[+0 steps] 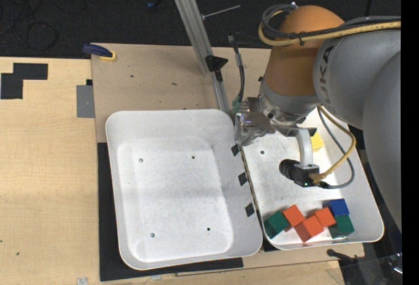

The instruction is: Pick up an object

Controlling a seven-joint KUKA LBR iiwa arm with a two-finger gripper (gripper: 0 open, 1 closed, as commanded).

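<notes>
Camera view: saw pincer [245,125] by right bin's [272,175] far-left wall; spread or pressed together, could not tell. Found orange block [294,215] near front rim, touching green block [276,223]; judged light, stiff; best taken across flat opposite sides.

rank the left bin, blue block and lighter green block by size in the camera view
Largest by far: left bin. Then the lighter green block and blue block, which look much alike, so I won't rank those two.
</notes>
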